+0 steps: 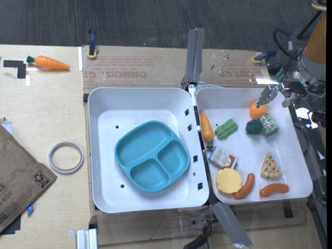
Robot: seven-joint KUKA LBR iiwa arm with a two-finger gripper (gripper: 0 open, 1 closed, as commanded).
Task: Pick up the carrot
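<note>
An orange carrot with a green top lies in the right bin, along its left wall. A second carrot rests on the bench at the far left, outside both bins. My gripper hovers over the right bin's far right corner, well to the right of the bin's carrot. It stands open with nothing between its fingers. One fingertip is just above an orange fruit.
The right bin also holds broccoli, a green vegetable, a small carton, a yellow disc, two sausages and a wedge slice. A blue divided plate sits in the left bin. A tape ring lies on the bench.
</note>
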